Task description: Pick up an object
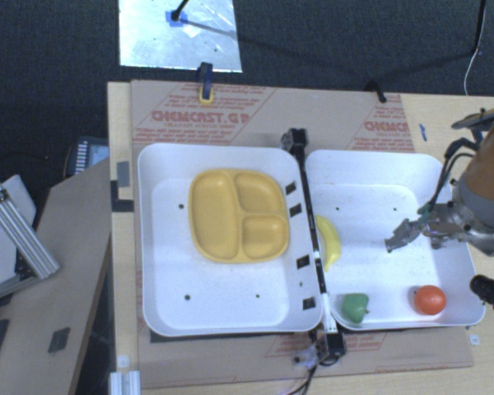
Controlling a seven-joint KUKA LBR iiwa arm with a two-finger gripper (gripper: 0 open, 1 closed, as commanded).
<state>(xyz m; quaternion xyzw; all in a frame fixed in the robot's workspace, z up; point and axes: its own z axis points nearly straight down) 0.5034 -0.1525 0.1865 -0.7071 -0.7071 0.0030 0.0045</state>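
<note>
Arm: enters from the right; the gripper (399, 239) hangs over the right bin (370, 178), in its right half.
Jaws: too small and blurred to tell whether apart or together; nothing seen between them.
Right bin contents: yellow banana (330, 241) against the left wall; green object (354, 306) at the near edge; orange-red ball (429, 299) at the near right.
Left bin (160, 245): holds a yellow divided tray (235, 216).
Governing relation: ball lies just near-right of the gripper and is judged the closest candidate; green object lies near-left, further off; banana lies left, well apart, its long axis running near to far along the divider.
Status: judged still in approach, no pick made.
Risk: ball sits close to the bin's near-right corner and may roll.
</note>
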